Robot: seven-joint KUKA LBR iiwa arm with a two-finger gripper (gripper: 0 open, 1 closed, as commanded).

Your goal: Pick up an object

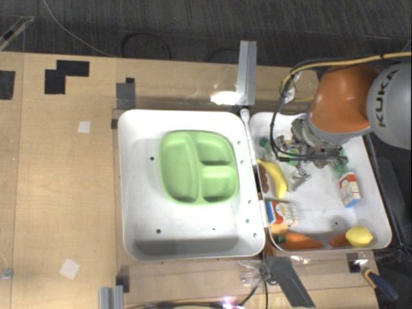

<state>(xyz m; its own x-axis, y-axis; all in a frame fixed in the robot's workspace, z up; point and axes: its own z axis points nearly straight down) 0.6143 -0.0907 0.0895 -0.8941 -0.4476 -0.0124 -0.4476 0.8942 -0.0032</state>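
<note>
My gripper [302, 170] hangs below the orange-banded wrist, low over the back half of the right bin [376, 192]. It sits just to the right of a yellow banana [278, 177], and the two look apart. In front of the banana lies a small printed carton [281, 212]. An orange carrot [301, 240] rests along the front wall, with a yellow lemon [359, 236] at the front right corner. A small red-and-white bottle [349, 190] lies to the right of the gripper. The arm hides whatever is under the wrist.
The left bin [138, 172] holds a green divided plate [196, 166]. Small green pieces [340, 161] lie close to the wrist, and another green bit [263, 144] sits near the back left wall. Black cables loop from the wrist over the right bin's back left.
</note>
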